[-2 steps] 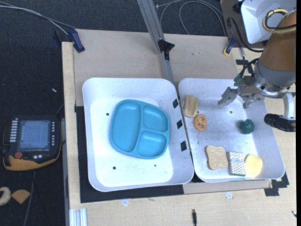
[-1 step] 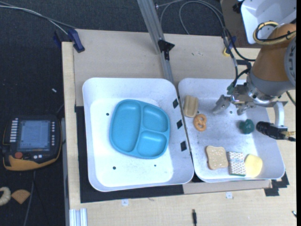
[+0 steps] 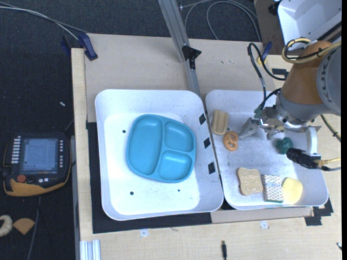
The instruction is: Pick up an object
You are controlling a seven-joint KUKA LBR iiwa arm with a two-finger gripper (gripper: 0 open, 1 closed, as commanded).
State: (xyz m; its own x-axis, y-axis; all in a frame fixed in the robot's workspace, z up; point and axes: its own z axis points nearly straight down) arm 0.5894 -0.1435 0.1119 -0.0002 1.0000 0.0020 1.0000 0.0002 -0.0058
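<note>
Wooden table (image 3: 135, 53) carrying two white bins, the gripper (image 3: 255, 126) low over the right bin (image 3: 238, 99)
Fingers appear spread and hold nothing; candidate objects lie nearby: an orange piece (image 3: 231, 141) just beside the fingers, a tan block (image 3: 219, 122), a toast slice (image 3: 250, 181) and a sponge (image 3: 273, 188). A descent here may close between pieces or nudge the orange piece aside
</note>
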